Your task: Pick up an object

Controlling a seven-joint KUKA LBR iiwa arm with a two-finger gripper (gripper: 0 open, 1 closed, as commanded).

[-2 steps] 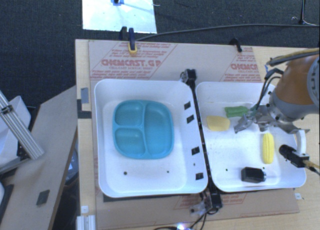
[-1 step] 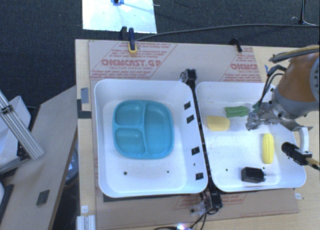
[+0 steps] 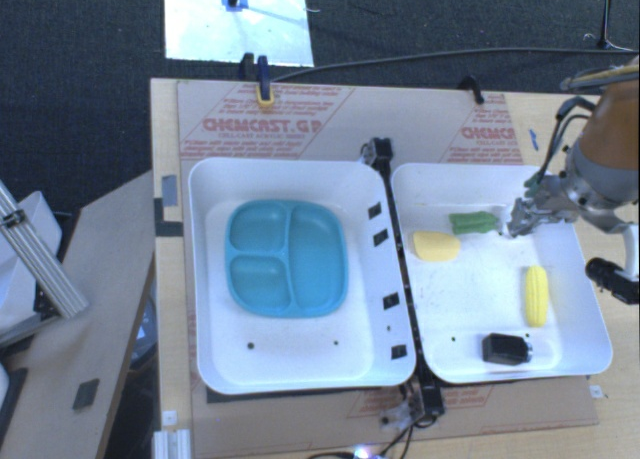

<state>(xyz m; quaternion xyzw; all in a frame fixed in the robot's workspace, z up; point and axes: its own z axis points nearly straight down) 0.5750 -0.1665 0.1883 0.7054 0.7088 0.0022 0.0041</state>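
Observation:
The right bin (image 3: 590,347) holds a green block (image 3: 472,222), a pale yellow lump (image 3: 436,246), a yellow corn cob (image 3: 537,295) and a small black object (image 3: 506,349). My gripper (image 3: 518,223) hangs low over the back of this bin, its tip just right of the green block's end. Nothing shows between its fingers. The grey arm with its orange band (image 3: 612,132) comes in from the right.
The left bin (image 3: 215,347) holds a blue divided plate (image 3: 287,257). A black hinge strip (image 3: 392,267) runs between the two bins. A blue and yellow clamp (image 3: 262,82) sits at the bench's back edge. Cables cross the bench behind the bins.

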